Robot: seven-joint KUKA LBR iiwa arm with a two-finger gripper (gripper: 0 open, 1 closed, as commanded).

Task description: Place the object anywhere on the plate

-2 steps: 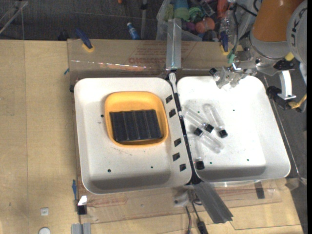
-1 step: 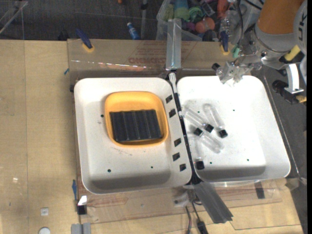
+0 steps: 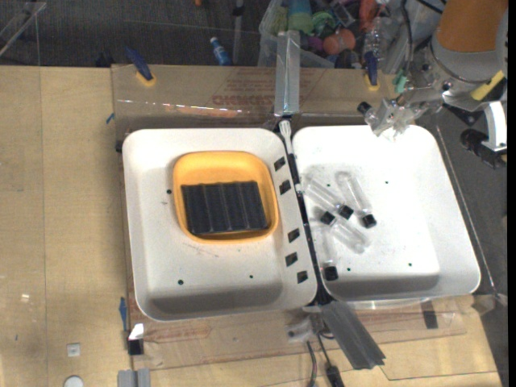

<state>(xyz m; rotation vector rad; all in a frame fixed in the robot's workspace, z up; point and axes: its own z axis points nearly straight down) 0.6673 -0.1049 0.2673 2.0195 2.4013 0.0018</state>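
Jaws: state could not be told; gripper point(image 3: 393, 118) was positioned over the right bin's point(image 3: 419, 256) far edge. Clear tubes point(image 3: 345, 206), black-capped, lay mid-bin; judged light, slippery, best gripped mid-length.

The arm point(image 3: 472, 10) reaches in at the upper right, its orange band high at the edge of view. Below the band the grey wrist slants down and leftward, ending in the gripper point(image 3: 389, 119), which hangs at the far right corner.
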